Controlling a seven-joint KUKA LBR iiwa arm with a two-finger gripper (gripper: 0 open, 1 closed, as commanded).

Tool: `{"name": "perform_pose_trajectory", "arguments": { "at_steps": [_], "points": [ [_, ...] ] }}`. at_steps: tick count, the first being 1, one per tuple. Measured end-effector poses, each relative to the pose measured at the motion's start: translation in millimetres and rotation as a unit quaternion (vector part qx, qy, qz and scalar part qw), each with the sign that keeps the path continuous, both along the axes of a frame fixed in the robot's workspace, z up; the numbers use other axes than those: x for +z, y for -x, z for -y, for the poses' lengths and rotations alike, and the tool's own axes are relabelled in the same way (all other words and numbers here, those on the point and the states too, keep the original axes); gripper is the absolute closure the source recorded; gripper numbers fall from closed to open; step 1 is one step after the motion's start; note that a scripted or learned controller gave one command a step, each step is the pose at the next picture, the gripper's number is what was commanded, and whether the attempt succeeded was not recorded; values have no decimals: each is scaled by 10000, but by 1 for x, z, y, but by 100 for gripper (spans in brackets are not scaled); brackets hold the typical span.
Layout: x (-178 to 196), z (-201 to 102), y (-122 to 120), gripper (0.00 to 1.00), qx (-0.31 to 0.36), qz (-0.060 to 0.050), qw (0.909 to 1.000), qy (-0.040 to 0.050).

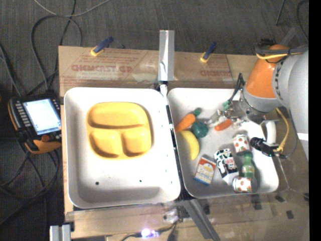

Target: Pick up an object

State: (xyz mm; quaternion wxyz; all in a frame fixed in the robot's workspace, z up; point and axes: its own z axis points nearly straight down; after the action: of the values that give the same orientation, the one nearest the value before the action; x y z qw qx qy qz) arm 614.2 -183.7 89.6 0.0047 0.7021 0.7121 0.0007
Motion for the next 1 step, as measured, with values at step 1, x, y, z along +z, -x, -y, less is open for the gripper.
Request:
{"name": "perform_pose_trajectory", "arguments": {
  "at_steps": [1],
  "points": [
    [10, 0, -1, 100, -2, 8, 10000, 0]
  ]
}}
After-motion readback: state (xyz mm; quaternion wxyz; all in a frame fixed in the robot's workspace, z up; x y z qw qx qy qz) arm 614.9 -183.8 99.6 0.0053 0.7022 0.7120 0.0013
